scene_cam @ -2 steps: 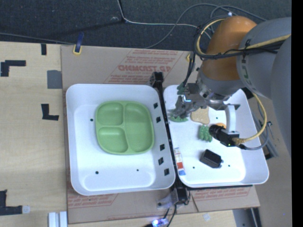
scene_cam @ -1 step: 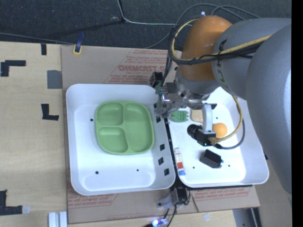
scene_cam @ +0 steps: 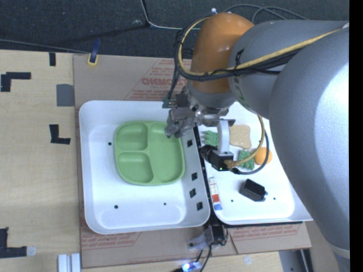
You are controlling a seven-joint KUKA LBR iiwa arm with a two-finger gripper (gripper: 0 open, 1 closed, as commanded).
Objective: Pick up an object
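My gripper [scene_cam: 177, 128] hangs low over the left bin [scene_cam: 92, 174], at the upper right rim of a green divided plate [scene_cam: 148, 154] that lies flat there. Whether it touches the plate is not clear from this angle. In the right bin [scene_cam: 272, 209] lie a tan bread-like slice [scene_cam: 241, 135], a small orange thing [scene_cam: 263, 156], a green leafy piece [scene_cam: 210, 136] and a black block-shaped object [scene_cam: 253, 190]. The wrist and arm hide part of the right bin's far side.
The wall between the two bins [scene_cam: 199, 174] runs just right of the gripper. Both bins sit on a cardboard sheet [scene_cam: 125, 78] on the wooden bench. The grey arm covers the right side of the view.
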